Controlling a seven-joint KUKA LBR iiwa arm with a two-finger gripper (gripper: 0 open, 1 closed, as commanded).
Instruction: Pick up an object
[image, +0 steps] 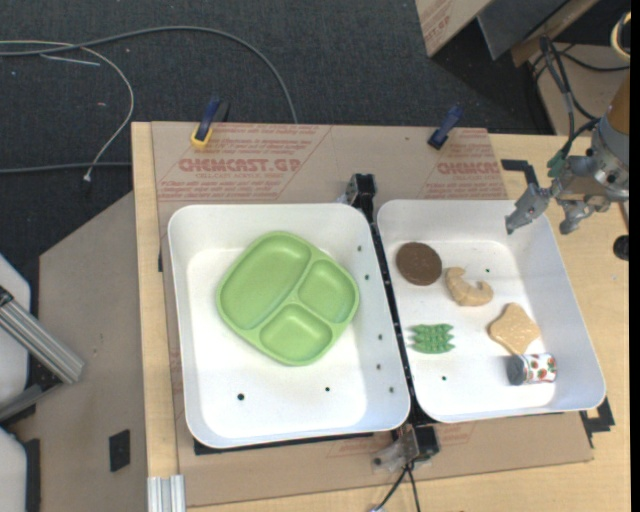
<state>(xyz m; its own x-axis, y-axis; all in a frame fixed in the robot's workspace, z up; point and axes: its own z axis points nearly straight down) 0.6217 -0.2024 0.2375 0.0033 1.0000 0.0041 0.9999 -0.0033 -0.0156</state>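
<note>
Camera view, glossy green sectioned plate, round brown cookie, open jaws.

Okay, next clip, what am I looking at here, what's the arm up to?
A robot arm reaches in from the right, and its claw hangs open over the far right corner of the right bin, with nothing between its fingers. That bin holds a brown round piece, a pale curved piece, a tan slice, a green pea pod and a small spotted cup on its side. The left bin holds a green divided plate. Nothing has been picked up yet.
</note>
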